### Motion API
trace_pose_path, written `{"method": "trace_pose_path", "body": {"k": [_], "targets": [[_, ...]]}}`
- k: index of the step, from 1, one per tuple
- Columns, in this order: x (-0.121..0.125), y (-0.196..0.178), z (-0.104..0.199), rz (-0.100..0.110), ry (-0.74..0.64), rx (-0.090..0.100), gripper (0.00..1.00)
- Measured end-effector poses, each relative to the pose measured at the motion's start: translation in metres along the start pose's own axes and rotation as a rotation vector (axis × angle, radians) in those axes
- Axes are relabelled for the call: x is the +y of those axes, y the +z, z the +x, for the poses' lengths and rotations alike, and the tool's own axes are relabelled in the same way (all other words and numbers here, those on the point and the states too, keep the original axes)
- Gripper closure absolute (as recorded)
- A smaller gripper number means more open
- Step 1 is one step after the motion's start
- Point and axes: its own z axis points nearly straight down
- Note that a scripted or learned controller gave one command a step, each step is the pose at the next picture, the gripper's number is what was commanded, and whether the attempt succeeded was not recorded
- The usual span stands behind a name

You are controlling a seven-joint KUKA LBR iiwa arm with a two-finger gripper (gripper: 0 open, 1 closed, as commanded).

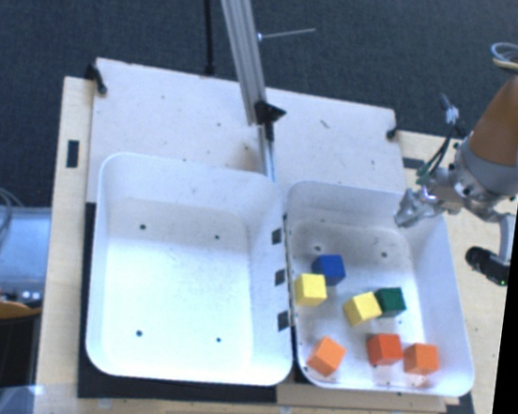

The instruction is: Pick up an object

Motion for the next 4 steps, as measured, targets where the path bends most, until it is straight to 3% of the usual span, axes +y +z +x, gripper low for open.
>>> {"method": "trace_pose_path", "body": {"k": [2, 4], "targets": [[0.0, -0.104, 0.004, -0.001, -0.002, -0.001, 1.0], [-0.026, -0.093, 0.083, 0.008, 0.002, 0.002, 1.0]]}}
